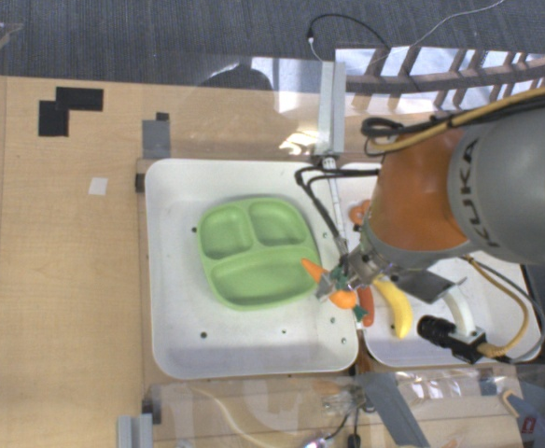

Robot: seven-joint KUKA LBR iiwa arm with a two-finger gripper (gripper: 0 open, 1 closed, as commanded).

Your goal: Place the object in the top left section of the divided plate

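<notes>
A green divided plate (215,283) lies in the left bin (174,334). It has two small sections at the back and one long section in front. Its top left section (226,232) holds nothing. My gripper (334,284) hangs over the plate's right rim, near the wall between the bins. Its fingers are shut across an orange carrot (312,270), whose ends stick out on both sides of the fingers. The carrot is over the plate's right edge, well to the right of the top left section.
The right bin (384,348) holds a yellow banana (399,310), a red oblong piece (367,307) and a small orange piece (356,215) near my wrist. A black cable (321,203) loops over the bins' shared wall. The arm covers much of the right bin.
</notes>
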